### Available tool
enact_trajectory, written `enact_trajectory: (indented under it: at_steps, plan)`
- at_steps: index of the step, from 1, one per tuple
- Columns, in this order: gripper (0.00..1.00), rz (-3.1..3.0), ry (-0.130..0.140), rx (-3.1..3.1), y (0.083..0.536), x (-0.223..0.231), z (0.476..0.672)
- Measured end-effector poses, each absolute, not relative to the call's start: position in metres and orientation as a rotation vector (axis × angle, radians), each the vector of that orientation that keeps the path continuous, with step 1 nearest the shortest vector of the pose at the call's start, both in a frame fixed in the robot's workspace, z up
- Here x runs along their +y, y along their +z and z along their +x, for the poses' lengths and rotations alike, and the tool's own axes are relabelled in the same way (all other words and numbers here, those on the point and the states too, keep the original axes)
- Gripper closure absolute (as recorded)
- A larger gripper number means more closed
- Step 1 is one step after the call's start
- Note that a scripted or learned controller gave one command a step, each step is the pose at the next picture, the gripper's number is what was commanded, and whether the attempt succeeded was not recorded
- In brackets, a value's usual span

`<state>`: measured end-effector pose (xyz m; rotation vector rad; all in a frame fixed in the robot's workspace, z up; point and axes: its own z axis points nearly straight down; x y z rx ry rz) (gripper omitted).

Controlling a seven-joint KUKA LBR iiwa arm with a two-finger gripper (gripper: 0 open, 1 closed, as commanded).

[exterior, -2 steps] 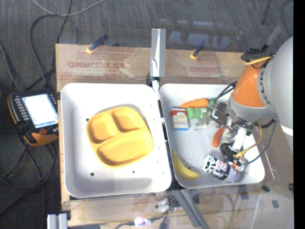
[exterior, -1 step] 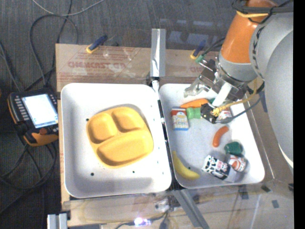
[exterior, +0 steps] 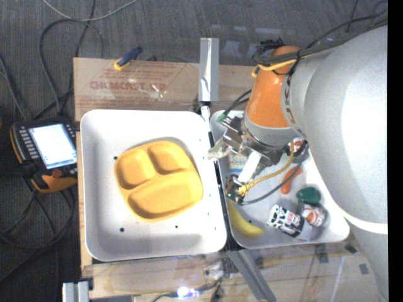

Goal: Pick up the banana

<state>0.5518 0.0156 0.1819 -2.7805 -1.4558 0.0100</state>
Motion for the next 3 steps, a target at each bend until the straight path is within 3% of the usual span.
enact_trajectory:
  at_steps: [1,2,3]
  plan:
    - [0.00,-2.762,0.010,-1.492,0.187,-0.044,0.512]
    - [0.00,-2.725,0.007,-1.566,0.209,-0.107,0.601]
    - [0.00,-2.856,-0.011,-1.320,0.089,-0.120,0.553]
